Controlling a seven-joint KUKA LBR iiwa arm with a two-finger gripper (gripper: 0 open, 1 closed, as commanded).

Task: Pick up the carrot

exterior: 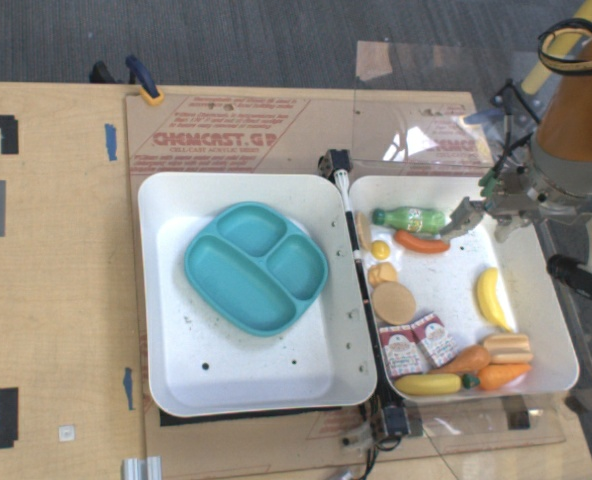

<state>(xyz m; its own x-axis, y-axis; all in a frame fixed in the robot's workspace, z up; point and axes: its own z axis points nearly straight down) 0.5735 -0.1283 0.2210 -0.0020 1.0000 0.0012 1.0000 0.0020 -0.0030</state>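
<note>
A slim orange-red carrot [421, 241] lies in the right bin [561, 313], just below a green bottle [408, 218]. My gripper [484, 222] hovers at the bin's upper right, just right of the carrot's end. It is open, with one grey finger [462, 217] slanting toward the bottle's cap end and nothing between the fingers. Another orange, carrot-like piece [503, 375] sits at the bin's near right corner, next to a darker orange piece [465, 360].
The right bin also holds a banana [493, 299], a hot dog [507, 346], two small cartons [418, 345], a round cookie [394, 302], small yellow pieces [380, 251] and a yellow vegetable [429, 383]. The left bin [176, 368] holds a teal divided plate [256, 267].
</note>
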